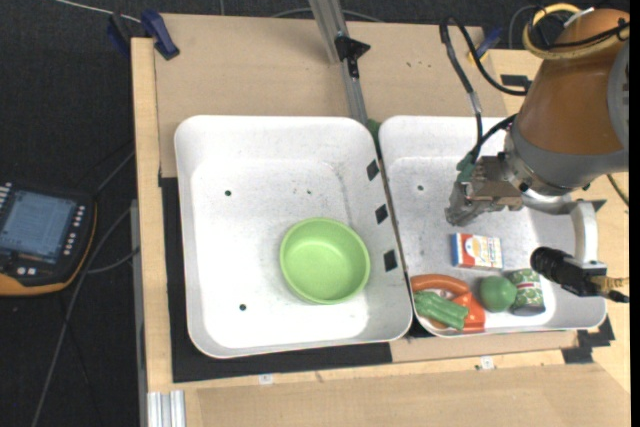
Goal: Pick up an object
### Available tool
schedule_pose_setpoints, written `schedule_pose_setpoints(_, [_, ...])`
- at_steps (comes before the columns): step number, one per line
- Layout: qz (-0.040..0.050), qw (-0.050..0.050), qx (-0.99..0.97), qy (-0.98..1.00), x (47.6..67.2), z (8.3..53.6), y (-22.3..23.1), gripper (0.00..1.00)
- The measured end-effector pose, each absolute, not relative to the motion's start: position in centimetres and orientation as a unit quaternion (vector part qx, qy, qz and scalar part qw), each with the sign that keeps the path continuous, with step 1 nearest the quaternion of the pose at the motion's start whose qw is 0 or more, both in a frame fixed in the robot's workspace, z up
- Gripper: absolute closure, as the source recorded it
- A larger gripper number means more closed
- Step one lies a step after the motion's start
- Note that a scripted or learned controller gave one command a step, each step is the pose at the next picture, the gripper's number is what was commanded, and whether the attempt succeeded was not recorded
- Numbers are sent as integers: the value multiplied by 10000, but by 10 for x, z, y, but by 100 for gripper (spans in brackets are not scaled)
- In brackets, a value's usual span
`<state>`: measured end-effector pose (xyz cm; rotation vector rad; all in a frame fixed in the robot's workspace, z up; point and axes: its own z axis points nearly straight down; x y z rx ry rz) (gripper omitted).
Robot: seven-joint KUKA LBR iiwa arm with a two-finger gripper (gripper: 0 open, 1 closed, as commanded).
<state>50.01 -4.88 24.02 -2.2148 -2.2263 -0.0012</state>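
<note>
we are hovering the tool (462,207) over the right-hand shallow white bin (425,150), and we cannot tell its state from this angle. nothing is showing in its grasp. the likely targets are sitting near it along the bin's lower edge: a small white carton with orange and blue print (476,251), a round green ball (494,292), a small printed can (527,293), and an orange and green toy piece (443,303). a light green plastic bowl (323,261) is resting in the left-hand white bin (215,155). the risk we are judging: the pieces are crowding together, so a descent could nudge a neighbour or pinch two. the carton's print is too small to read.
</note>
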Motion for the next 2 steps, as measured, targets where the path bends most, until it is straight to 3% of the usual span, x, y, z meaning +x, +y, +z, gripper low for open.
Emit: schedule_pose_setpoints(2, [1,7,-7054,-7088,503,234,55,100])
